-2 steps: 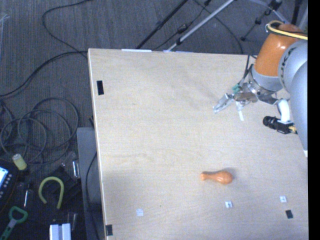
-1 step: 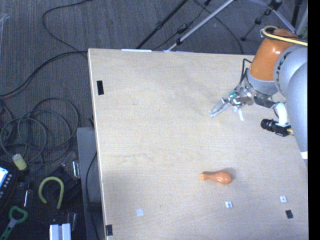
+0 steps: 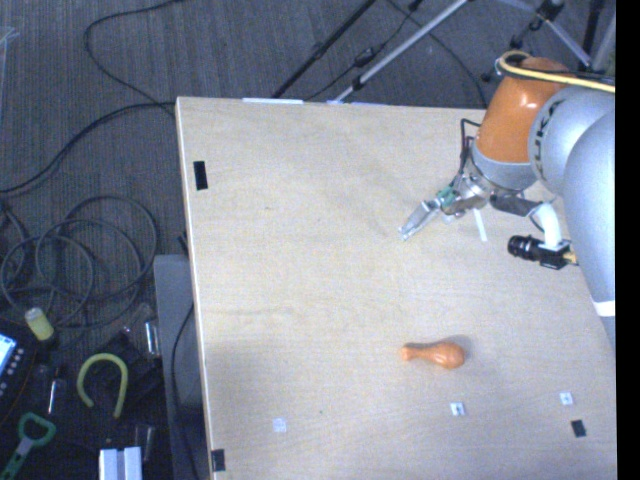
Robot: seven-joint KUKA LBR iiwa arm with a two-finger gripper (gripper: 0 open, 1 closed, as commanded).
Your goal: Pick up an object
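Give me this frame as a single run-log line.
claw: over bare bench top, nothing seen between fingers | orange object: lying on bench, nearer the camera, apart from claw | pick: not yet done

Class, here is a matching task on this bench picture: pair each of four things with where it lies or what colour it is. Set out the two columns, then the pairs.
Things:
1. gripper
2. orange object
3. green hook
4. black mark

Descriptions:
A. on the floor, left of the bench
B. near the bench's upper left edge
C. on the bench, lower middle
D. over the bench, upper right

Pairs: 1-D, 2-C, 3-A, 4-B
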